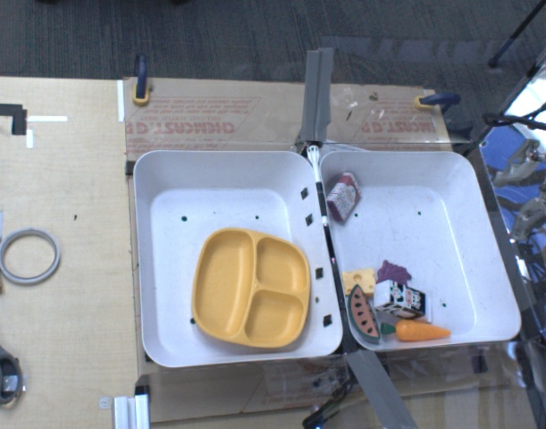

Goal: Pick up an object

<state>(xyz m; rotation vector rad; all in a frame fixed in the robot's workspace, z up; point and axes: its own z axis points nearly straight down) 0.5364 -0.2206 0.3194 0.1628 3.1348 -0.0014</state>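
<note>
Left bin (156, 239): yellow divided plate (252, 287), three compartments, lying toward the near edge. Right bin (469, 239): dark red packet (342, 196) against the dividing wall near the far corner, long axis running far-to-near. Near left corner holds a tight cluster: watermelon slice (363, 313), carrot (422, 332) lying along the near wall with its tip toward the right, cheese wedge (359, 281), purple piece (394, 272), a small dark-and-white item (403, 299) hard to identify. My gripper's state: cannot tell.

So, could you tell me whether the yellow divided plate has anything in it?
Empty. All three compartments of the yellow divided plate show bare yellow surface; it lies flat in the left bin.
</note>
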